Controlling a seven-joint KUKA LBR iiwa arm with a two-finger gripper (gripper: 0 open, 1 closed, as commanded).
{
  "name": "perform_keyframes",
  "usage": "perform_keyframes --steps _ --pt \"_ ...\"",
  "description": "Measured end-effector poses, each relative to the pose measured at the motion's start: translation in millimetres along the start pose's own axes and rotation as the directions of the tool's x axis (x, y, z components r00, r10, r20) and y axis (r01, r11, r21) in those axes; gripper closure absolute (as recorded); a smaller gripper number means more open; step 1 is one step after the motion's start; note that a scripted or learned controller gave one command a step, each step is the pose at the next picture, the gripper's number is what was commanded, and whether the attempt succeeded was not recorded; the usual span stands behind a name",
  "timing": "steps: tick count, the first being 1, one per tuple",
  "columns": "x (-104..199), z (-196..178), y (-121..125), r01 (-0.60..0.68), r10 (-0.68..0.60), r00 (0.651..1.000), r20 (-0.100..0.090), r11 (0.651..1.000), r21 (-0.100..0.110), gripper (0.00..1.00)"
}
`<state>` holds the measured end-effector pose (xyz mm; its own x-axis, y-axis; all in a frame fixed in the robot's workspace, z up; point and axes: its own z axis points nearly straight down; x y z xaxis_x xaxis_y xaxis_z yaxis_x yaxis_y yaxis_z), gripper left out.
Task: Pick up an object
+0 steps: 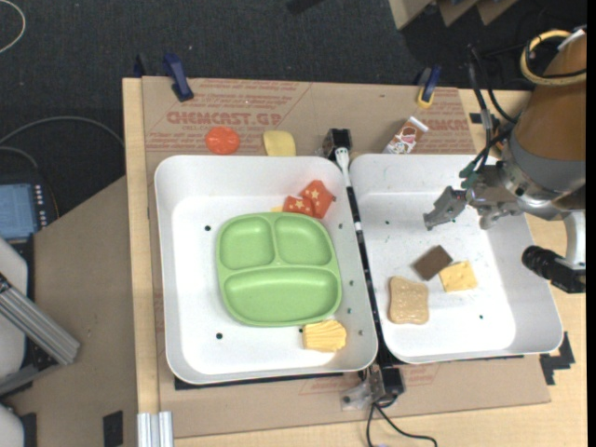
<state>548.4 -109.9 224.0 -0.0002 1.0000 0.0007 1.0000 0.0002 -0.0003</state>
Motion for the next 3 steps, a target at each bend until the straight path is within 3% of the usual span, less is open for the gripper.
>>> perform_keyframes --steps 1,2,3 --pt "-10 146 -12 -0.003 0.003 1.000 0.000 1.000 0.006 0.00" --pt "-73 134 41 -0.002 0.002 1.000 0.005 1.000 -0.007 0.00" --pt "11 140 4 0.006 -0.006 1.000 -0.005 1.000 0.005 0.00"
